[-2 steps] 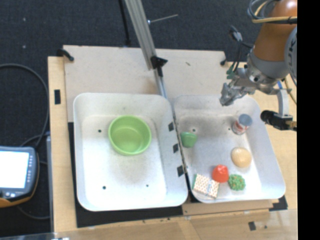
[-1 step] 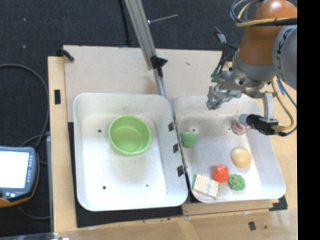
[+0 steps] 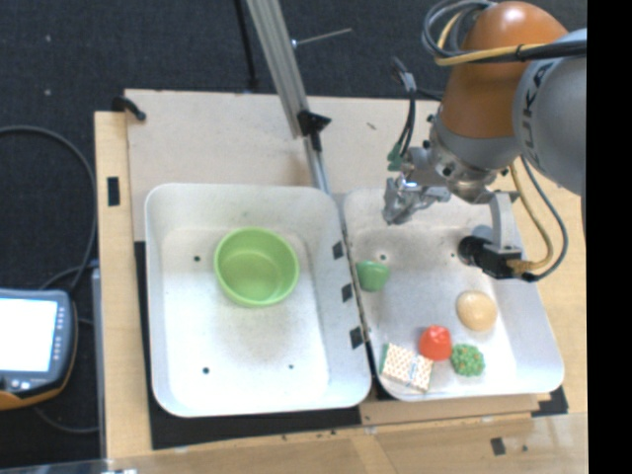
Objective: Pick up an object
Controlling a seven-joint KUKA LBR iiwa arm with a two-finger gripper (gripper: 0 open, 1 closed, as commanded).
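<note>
My hand [image 3: 400, 205] hangs over the far-left corner of the right bin [image 3: 538, 324], close to the divider where the two bins meet. I cannot tell from here whether it is released or clenched; I see nothing between its tips, so I take it to be carrying nothing.

The nearest candidate is the small green object [image 3: 373, 275], sitting on the bin floor just beside the divider and a little toward the camera from my hand. That position is the main risk as I judge it: coming down there, one side of my hand could strike the bin's edge or ride up on the divider, and the piece could be pushed aside rather than caught. It looks rounded and smooth (possibly a small cup or lid lying on its side, I cannot tell), so it may well roll or squirt out under a squeeze.

The other pieces lie well apart from my hand, along the near side: a pale egg-shaped object [image 3: 476, 310], a red piece [image 3: 434, 343], a bumpy green piece [image 3: 468, 360] touching or nearly touching it, and a patterned block [image 3: 406, 366] by the near rim. Those three sit crowded, so a descent there could snag two at once or nudge them apart.

The left bin [image 3: 178, 363] holds a green bowl [image 3: 257, 265].
</note>
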